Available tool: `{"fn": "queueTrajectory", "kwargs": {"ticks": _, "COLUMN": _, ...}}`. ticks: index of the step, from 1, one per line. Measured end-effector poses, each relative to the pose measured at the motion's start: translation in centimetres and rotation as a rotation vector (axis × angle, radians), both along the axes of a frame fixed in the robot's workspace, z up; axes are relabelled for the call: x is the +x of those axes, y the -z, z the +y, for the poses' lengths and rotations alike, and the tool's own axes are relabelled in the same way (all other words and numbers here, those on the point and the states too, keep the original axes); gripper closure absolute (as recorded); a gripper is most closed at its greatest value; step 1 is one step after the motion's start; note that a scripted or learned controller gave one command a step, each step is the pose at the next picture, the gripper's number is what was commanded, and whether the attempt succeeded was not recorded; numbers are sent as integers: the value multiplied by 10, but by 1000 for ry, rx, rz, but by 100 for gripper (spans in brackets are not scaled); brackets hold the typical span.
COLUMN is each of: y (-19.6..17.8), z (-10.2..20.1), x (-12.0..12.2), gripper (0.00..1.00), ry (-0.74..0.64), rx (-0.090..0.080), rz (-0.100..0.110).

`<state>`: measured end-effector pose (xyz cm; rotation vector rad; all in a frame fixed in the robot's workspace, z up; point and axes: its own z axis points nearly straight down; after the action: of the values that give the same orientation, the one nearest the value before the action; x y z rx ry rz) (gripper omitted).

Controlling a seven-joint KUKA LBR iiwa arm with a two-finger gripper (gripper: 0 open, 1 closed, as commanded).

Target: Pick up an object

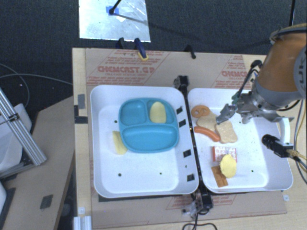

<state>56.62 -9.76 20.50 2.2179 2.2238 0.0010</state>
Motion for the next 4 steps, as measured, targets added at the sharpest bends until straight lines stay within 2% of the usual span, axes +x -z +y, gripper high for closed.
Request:
{"fn": "queueTrajectory", "kwargs": {"ticks": 1, "y": -74, "z": 42, "x": -24, "gripper": 0, "ry": -6, "rx": 1, "rz": -6}}
{"fn": "queueTrajectory", "kwargs": {"ticks": 2, "y": -20, "z": 175, "x": -12, "gripper": 0, "ry": -11, "rx": 3, "rz": 2}}
{"fn": "queueTrajectory", "kwargs": {"ticks": 3, "y": -50, "z": 193, "x": 29, "gripper": 0, "ry": -3, "rx": 1, "rz": -4}}
{"fn": "queueTrajectory", "kwargs": {"ticks": 4, "y": 4, "z": 151, "x": 27, "gripper": 0, "ry": 5, "rx": -1, "rz": 3}}
